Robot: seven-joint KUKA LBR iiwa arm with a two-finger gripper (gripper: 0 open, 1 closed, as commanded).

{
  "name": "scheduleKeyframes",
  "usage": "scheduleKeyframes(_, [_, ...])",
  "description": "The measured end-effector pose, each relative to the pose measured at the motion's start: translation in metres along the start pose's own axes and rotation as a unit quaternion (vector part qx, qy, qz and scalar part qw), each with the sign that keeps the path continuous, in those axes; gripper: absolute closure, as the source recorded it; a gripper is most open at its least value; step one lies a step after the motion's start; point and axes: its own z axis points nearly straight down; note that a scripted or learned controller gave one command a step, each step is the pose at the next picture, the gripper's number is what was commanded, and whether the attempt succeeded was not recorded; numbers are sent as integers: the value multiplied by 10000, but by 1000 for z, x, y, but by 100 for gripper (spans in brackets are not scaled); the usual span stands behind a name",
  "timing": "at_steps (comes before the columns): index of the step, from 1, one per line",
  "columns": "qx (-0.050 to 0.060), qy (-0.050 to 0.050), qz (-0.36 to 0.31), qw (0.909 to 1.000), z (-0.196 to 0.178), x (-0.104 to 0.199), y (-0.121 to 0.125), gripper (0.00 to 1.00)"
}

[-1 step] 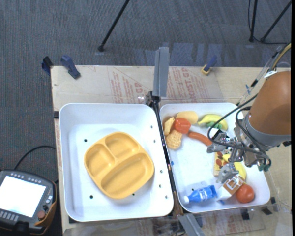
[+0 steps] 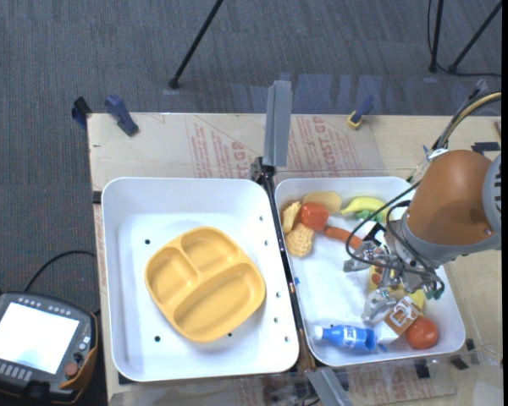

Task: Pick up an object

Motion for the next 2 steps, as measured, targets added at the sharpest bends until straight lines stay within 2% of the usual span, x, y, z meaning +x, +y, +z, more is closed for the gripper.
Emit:
scheduleKeyframes(1, [12,-39,-1110,9938,-2,-74,-8,0])
scheduleKeyframes(2, [11,-60,-1126,9936,-13,-76,-6,100])
